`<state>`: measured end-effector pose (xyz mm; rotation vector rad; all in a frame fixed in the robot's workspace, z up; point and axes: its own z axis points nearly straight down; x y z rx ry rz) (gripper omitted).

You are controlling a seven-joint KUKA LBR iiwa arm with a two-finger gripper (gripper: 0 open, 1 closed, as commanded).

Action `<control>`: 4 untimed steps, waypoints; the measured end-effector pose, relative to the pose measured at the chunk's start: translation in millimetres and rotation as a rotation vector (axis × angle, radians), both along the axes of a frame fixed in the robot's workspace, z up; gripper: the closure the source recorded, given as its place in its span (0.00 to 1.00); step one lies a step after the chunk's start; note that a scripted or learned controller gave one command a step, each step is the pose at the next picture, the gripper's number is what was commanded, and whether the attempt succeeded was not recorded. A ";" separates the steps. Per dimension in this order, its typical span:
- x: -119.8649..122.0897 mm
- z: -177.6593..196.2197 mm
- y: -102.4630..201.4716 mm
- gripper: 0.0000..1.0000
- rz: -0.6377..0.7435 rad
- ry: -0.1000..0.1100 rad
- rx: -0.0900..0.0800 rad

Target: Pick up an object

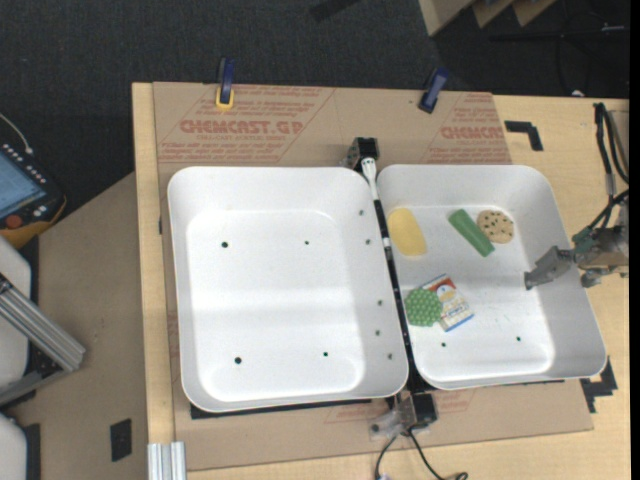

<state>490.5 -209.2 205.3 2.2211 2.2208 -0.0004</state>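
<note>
On the bench, two white bins stand side by side, and I take the right bin [572, 320] as the landmark for every place below. Inside it, near its left wall and in the upper part, lies a pale yellow oval object [407, 231]. To the right of the yellow object, about the upper middle of the right bin, a green stick-shaped object [469, 232] lies at a slant, and a round cookie with dark chips [495, 225] is just beside its right end, touching or almost touching it. Lower in the right bin, again near its left wall, a small flat packet with a picture on it [449, 302] lies tilted, and a round green object with a bumpy surface [423, 308] is touching its left side; I cannot tell which one overlaps the other.

At the right wall of the right bin, about the middle of its height, the gripper [535, 277] reaches in from the edge of the view. Its dark tip points to the left, toward the inside of the right bin, and it is well apart from all the objects. Nothing is seen in the claw. How wide the claw stands is too small and too blurred to tell.

Left of the right bin stands the left bin [190, 268], touching it along the shared edge.
</note>
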 end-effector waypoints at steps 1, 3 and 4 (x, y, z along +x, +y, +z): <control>0.8 10.8 -0.3 1.00 0.001 -0.004 -0.002; -12.4 51.3 -21.2 1.00 -0.009 -0.003 -0.006; 16.4 44.6 31.9 1.00 0.006 -0.003 0.000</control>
